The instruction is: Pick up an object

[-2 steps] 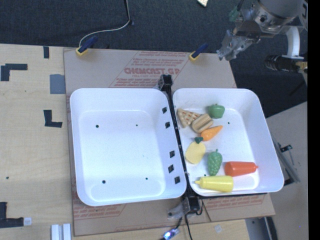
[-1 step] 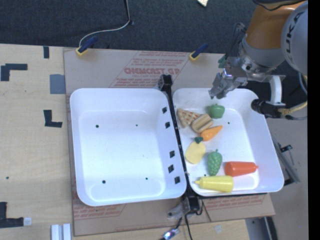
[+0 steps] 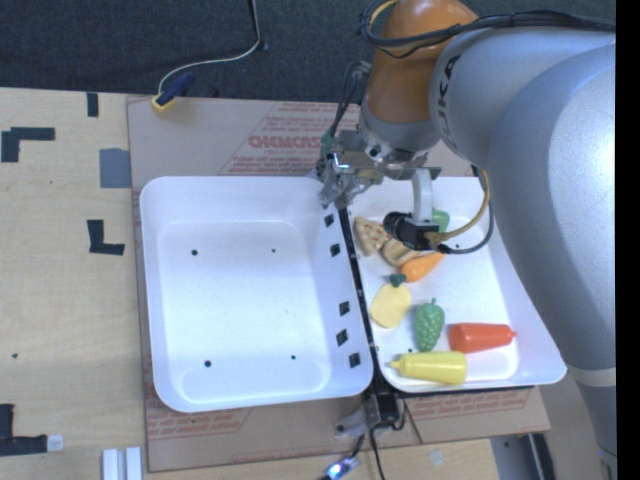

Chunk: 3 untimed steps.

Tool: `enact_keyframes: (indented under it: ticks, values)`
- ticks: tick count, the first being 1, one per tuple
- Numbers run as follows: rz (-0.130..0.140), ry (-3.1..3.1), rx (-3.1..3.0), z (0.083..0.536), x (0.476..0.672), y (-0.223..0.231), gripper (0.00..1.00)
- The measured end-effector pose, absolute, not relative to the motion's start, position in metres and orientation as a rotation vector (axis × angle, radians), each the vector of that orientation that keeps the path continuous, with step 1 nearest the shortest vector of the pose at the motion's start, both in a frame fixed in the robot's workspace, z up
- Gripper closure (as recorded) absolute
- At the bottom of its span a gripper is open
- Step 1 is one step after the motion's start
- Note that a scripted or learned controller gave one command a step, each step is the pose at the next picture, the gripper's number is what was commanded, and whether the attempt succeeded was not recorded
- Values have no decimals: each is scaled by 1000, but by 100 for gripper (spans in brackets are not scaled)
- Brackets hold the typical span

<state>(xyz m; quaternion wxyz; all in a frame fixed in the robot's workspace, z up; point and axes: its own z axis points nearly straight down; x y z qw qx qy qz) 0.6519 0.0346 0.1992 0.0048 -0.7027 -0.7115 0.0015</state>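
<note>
Several toys (image 3: 390, 306) are lying in the right bin (image 3: 490, 288); gripper (image 3: 338, 178), opening untellable, is hovering at that bin's far-left corner, needing centring over one.

Looks like a robotics lab or test bench. Evidence: big grey industrial arm (image 3: 540, 118) w/ orange band (image 3: 420, 28) over two shallow white bins (image 3: 150, 268), which sit on a printed cardboard sheet (image 3: 230, 133). Pale wood bench top (image 3: 50, 288) has black tape marks (image 3: 96, 238). Loose cable (image 3: 255, 23) runs across dark carpet (image 3: 120, 18). Plastic toy foods (image 3: 430, 368) lie in the bin nearer the arm.
</note>
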Motion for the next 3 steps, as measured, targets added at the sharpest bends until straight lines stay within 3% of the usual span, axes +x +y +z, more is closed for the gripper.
enact_keyframes:
  ticks: [1,3]
  values:
    - [12,-2223,-2205,95,664,115,100]
    - [3,-2223,-2218,84,668,107,100]
